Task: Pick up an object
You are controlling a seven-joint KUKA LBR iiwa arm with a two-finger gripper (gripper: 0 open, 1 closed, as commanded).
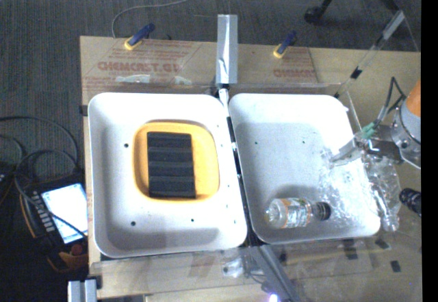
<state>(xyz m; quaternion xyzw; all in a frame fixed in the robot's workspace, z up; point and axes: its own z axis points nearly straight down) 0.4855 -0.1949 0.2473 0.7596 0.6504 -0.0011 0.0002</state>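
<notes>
The left bin [109, 177] cradles a yellow tray with black foam [171, 162]. In the right bin [287, 136], a clear bottle [295, 212] lies sideways near the front wall, apart from the end effector [340, 155]; its grip state is unclear.

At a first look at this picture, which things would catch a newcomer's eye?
The yellow tray with the black ridged block stands out, in the middle of the left bin. In the right bin, a clear plastic bottle lies on its side near the front wall.
</notes>
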